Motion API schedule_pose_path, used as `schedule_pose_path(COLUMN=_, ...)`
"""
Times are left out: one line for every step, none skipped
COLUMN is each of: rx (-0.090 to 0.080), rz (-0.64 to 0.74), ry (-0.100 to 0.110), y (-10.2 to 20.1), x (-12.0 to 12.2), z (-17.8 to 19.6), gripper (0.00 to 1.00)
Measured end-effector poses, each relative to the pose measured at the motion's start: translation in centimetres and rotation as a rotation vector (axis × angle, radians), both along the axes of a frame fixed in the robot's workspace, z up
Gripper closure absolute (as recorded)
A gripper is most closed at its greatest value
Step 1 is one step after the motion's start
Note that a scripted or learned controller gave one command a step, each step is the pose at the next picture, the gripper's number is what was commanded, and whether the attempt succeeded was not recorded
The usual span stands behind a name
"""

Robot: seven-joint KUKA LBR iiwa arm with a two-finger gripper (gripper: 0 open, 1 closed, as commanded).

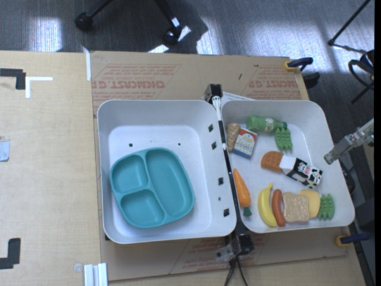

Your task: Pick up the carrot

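We cannot tell how the jaws stand: the gripper (331, 157) shows as a small grey tip at the right rim of the right bin (328, 128), too small and blurred to read, and nothing appears to be held there. Closest to it, just to its left, lies a black-and-white milk carton (305, 172), touching a brown waffle (271, 161) beyond it. Below the gripper sit a green broccoli piece (326, 206), a slice of bread (296, 207), a sausage (278, 206) and a banana (265, 206), packed side by side along the near wall. Up and to the left of the gripper are a green vegetable (282, 139), a green bottle (265, 123) and a small printed box (244, 143). The carrot (241, 187) lies furthest off, clear across the right bin to the gripper's left and slightly below, tucked against the divider where the two bins meet, its orange body running down the divider with the fat end at the bottom and a little green at the far lower end. We judge the coming move as a long reach leftward over the other food, with the grip best set across that long axis. Beyond the divider the left bin (155, 113) holds a teal divided plate (152, 187).
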State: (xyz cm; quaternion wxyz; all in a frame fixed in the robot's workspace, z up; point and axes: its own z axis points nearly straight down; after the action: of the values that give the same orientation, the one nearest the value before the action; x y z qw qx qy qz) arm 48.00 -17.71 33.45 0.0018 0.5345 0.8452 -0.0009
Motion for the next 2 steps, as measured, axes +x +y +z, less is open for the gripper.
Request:
schedule_pose_path(rx=0.001, rz=0.270, ry=0.000, y=2.7, x=0.0, z=-6.2, gripper=0.00)
schedule_pose_path(rx=0.001, rz=0.320, ry=0.000, y=8.3, x=0.0, z=-12.0, gripper=0.00)
